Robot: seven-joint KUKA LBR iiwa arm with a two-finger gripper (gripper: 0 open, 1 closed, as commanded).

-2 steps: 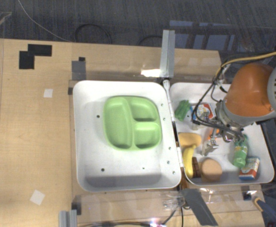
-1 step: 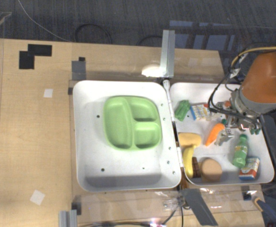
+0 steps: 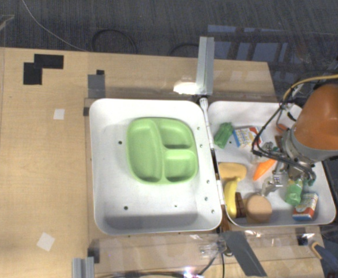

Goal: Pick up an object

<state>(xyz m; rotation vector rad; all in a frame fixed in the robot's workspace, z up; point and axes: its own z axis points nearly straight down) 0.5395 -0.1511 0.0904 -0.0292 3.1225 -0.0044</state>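
On the left of my bench (image 3: pixel 35 172) sits the first white bin (image 3: pixel 108 213), and in it a green divided tray (image 3: pixel 160 149), lying flat near the middle. It looks like stiff moulded plastic, light but broad; I judge it a poor choice, since its walls are low and only a rim or a divider would give purchase.

The right-hand bin (image 3: pixel 326 210) is where my work is. Going across it: a small green block (image 3: pixel 223 134) near the top edge, with a white printed packet (image 3: pixel 245 136) just beside it. Below them a yellow banana-shaped toy (image 3: pixel 231 181) runs down the bin's left side, and a tan rounded lump (image 3: pixel 259 207) touches its lower end. Both look light and smooth; the lump is round and may roll out of a pinch, so I would take the banana across its narrow body instead.

Next comes an orange carrot-like piece (image 3: pixel 264 168), tilted, close to my tool (image 3: pixel 275 181). It seems stiff, light and tapered, likely slippery toward the thin end, so its thicker middle is the place to close on. Whether my tool is released or clenched I cannot tell from here; nothing is seen caught in it.

Furthest right, under my wrist, a green bottle-like thing (image 3: pixel 294 193) lies beside a small red and white carton (image 3: pixel 305 207), packed close together and awkward to separate.
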